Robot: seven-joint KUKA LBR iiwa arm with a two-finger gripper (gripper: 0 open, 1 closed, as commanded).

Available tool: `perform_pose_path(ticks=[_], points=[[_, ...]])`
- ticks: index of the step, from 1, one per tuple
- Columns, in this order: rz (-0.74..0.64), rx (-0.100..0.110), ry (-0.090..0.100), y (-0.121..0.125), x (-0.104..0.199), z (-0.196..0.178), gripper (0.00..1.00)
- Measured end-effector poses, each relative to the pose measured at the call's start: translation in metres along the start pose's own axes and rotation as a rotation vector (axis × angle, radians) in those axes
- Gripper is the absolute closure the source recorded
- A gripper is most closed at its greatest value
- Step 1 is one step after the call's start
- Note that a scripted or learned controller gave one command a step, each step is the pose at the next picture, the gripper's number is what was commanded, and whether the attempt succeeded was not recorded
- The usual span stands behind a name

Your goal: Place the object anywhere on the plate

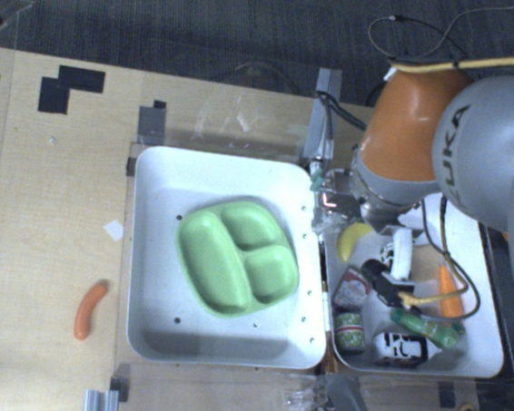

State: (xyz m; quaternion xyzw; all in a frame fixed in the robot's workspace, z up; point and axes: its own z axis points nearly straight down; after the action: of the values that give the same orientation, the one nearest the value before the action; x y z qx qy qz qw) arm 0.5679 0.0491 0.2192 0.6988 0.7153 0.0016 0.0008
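A green plate [238,257] with three compartments lies in the left white bin [144,325], and nothing rests on it. My gripper [371,223] hangs under the grey and orange arm, low over the back left of the right bin [488,357]. Just below it sits a yellow fruit-like object [354,240], partly hidden by the wrist. I cannot make out whether anything is held.
The right bin also holds two small cans [350,331], an orange carrot [449,293], a green elongated item [428,328] and a black-and-white item [403,349]. An orange sausage [90,308] lies on the bench left of the bins.
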Motion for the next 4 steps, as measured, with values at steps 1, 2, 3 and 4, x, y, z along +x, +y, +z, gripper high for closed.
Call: perform_pose_path(ticks=[1,2,3,4], points=[[0.009,0.0,0.0,-0.015,0.031,-0.009,1.0],[0.027,-0.006,-0.001,-0.022,-0.008,-0.09,1.0],[0.037,0.001,0.0,-0.075,0.034,-0.049,1.0],[0.041,0.002,0.0,-0.048,0.053,-0.01,1.0]])
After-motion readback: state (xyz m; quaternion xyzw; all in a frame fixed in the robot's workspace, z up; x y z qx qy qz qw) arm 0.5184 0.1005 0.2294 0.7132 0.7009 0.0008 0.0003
